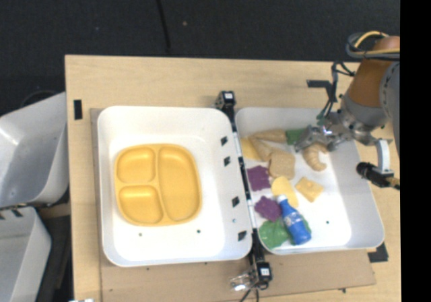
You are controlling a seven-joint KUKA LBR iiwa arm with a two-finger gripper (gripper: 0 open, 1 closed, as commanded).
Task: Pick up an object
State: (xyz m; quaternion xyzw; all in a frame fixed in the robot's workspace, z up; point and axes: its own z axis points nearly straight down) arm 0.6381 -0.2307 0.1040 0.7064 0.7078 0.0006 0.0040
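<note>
tray (159, 183) in left bin (108, 159) | toys (283, 186) in right bin (350, 213)

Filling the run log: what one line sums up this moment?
gripper low in right bin | over tan piece | yellow tray in left bin | nothing seen held

Arm (369, 95) in from right, gripper (316, 137) low over right bin (337, 226), upper area, just above tan lump (314, 157). Green piece (294, 136) beside gripper. Right bin crowded: cream wedge (268, 137), purple pieces (258, 176), yellow block (309, 189), blue bottle (294, 221), green lump (273, 233). Left bin (168, 240) carries yellow divided plate (158, 183), three compartments.
</note>
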